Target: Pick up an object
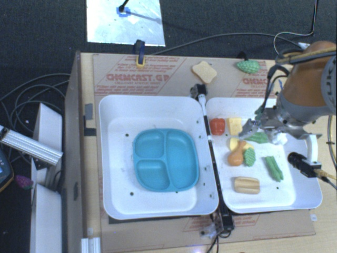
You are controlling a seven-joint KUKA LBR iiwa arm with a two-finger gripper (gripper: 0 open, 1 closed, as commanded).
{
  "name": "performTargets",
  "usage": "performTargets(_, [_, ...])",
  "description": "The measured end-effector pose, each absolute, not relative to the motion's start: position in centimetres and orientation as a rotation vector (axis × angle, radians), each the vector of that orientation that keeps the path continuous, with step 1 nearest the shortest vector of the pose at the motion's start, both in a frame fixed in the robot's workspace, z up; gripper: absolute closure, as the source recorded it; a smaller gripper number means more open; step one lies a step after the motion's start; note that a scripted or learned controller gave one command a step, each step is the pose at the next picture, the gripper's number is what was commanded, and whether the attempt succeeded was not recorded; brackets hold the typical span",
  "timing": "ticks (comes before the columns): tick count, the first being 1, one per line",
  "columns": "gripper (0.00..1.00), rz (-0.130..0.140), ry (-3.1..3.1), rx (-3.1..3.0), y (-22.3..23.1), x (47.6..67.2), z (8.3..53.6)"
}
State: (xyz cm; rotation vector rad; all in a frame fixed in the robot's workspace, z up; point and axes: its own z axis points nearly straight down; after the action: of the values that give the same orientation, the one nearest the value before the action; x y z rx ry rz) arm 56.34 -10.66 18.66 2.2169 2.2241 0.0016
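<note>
The right white bin (305, 199) holds several toy foods: a red piece (217, 125), a yellow block (235, 125), a yellow-orange drumstick (237, 153), a bumpy green piece (249, 156), a green bean pod (273, 168) and a tan bread roll (246, 184). A flat green leafy piece (258, 138) lies near the bin's middle. My gripper (263, 133) hangs low right over this leafy piece, with the arm reaching in from the right and hiding part of the bin's far side.
The left white bin (113, 115) holds a blue divided plate (166, 159). On the cardboard behind the bins lie a tan bread slice (204, 71) and a green toy (247, 66). A black fitting (303, 164) sits at the right bin's right side. Cables run behind and left.
</note>
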Motion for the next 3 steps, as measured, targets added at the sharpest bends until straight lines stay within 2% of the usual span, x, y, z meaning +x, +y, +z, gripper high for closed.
performTargets(1, [0.0, 0.002, 2.222, 2.218, -11.4, 57.6, 8.4])
performTargets(2, [0.0, 0.001, 2.225, 2.219, -9.1, 55.8, 8.4])
performTargets(3, [0.0, 0.0, 2.223, 2.221, -8.8, 54.4, 8.4])
